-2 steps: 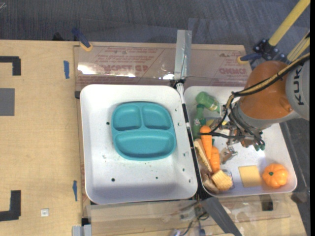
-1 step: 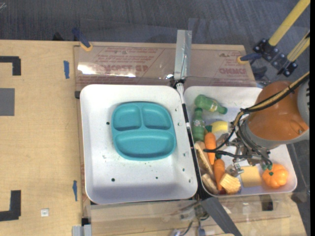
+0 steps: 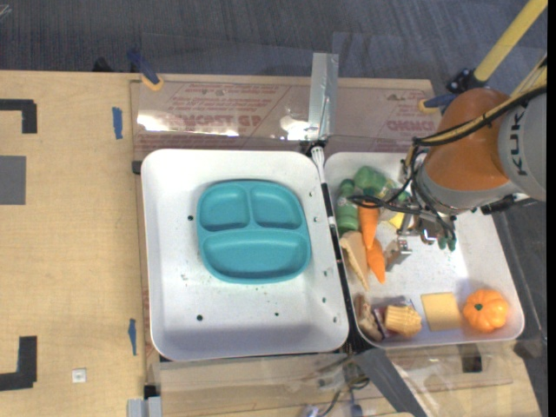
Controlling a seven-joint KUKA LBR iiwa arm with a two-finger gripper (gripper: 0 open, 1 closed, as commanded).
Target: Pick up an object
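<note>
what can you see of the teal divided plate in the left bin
The teal divided plate, smooth like plastic, has rounded corners and three compartments: two small ones at the far side, one wide one nearer the camera. It lies flat and upright near the middle of the left white bin, touching only the bin floor. Nothing sits in it.

A teal divided plate [image 3: 253, 230] lies in the left bin [image 3: 165, 311] at frame centre. In the right bin [image 3: 499, 268], the pincer [image 3: 415, 237] hangs just beside an orange carrot [image 3: 372, 241]. Green toys [image 3: 363, 183] sit at its upper left; a corn cob [image 3: 402, 319], yellow block [image 3: 440, 310] and pumpkin [image 3: 485, 309] line its lower edge.
</note>
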